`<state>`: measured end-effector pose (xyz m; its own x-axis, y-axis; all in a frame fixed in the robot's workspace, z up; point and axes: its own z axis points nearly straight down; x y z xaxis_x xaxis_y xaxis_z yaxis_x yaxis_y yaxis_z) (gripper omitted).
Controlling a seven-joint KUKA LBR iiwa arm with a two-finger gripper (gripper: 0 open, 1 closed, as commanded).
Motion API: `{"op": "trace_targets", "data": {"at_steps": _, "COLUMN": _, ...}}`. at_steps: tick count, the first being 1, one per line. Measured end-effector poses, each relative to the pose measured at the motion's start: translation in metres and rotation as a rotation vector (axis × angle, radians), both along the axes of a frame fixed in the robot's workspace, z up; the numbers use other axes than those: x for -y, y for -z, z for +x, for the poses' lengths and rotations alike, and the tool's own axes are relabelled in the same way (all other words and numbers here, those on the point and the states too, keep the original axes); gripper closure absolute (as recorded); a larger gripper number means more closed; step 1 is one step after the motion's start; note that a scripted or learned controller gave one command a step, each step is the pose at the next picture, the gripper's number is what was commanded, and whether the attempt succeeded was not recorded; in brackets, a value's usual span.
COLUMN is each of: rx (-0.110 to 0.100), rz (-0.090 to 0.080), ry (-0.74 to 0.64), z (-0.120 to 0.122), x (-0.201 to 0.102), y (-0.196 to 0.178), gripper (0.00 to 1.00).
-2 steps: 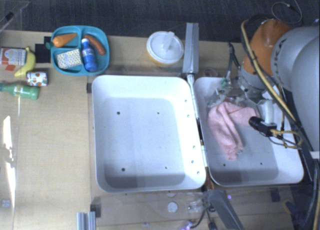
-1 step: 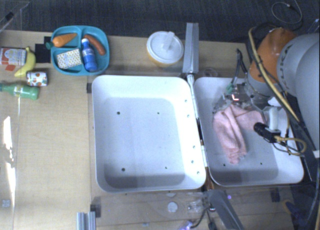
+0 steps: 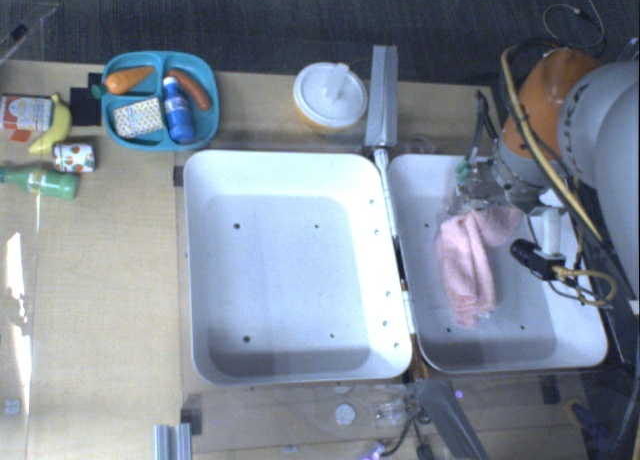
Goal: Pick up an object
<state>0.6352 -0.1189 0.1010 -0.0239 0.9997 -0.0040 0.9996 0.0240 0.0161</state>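
Pink cloth (image 3: 467,268) lies crumpled in right bin (image 3: 500,343), toward its far half, upper end touching or just under tool (image 3: 487,191). We see tool low at bin's far edge, right at cloth's top (wrist and cables crowd that spot). Whether tool is open or closed: we cannot tell. Cloth mostly draped on bin floor, so we judge lift not yet done; grasp perhaps in hand, unconfirmed. Left: secure cloth, raise it clear. Left bin (image 3: 290,348) holds nothing we need.

The grey arm (image 3: 590,138) (orange band up top) reaches in from the right.
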Motion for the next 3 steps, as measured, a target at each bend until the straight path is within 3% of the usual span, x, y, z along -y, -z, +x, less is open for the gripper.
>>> {"op": "trace_targets", "data": {"at_steps": 1, "rx": -0.014, "rz": 0.004, "ry": 0.103, "z": -0.040, "x": 0.080, "y": 0.007, "gripper": 1.00}}
{"op": "trace_targets", "data": {"at_steps": 2, "rx": -0.012, "rz": 0.005, "ry": 0.165, "z": -0.042, "x": 0.016, "y": -0.094, "gripper": 1.00}}
{"op": "trace_targets", "data": {"at_steps": 3, "rx": -0.015, "rz": 0.006, "ry": 0.331, "z": -0.065, "x": 0.033, "y": -0.128, "gripper": 1.00}}
